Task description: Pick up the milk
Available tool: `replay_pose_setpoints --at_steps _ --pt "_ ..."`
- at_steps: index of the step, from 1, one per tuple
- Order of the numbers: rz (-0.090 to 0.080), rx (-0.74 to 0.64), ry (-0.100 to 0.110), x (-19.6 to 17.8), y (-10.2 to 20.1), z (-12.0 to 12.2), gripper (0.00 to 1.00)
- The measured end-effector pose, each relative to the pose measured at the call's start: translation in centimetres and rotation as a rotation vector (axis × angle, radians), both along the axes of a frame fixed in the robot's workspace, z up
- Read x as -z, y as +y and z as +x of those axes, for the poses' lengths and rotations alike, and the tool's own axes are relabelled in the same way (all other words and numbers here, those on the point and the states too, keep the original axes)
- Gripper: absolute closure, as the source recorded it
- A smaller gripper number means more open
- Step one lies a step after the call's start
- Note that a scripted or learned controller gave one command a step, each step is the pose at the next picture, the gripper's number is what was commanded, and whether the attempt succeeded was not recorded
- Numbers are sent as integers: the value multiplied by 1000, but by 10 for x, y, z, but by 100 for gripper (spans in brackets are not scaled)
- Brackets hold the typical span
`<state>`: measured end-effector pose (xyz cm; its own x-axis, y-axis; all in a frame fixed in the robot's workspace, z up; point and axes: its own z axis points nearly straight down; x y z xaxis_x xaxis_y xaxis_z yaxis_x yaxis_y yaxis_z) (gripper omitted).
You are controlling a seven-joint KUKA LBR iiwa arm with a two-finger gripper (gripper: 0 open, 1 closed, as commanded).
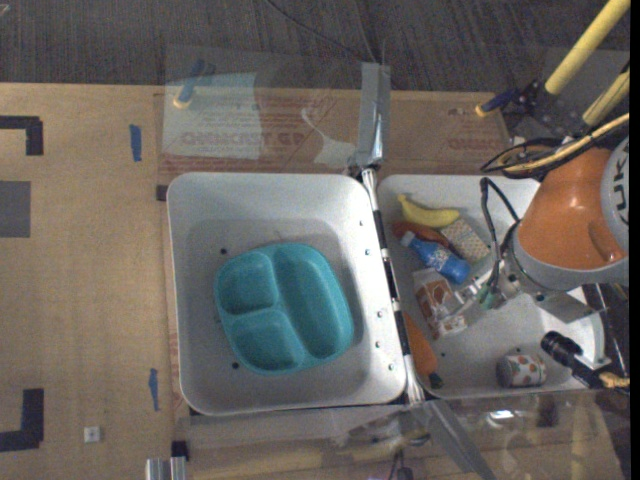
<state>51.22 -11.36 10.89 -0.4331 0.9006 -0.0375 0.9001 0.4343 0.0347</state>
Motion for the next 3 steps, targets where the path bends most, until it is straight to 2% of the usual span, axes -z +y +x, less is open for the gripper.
replay_pose_setpoints --at_steps 1,2,3 --pt "19 41 49 -73 27 28 0" --pt "15 -183 38 -10 13 17 0" --pt "5 -319 8 -1 14 16 0"
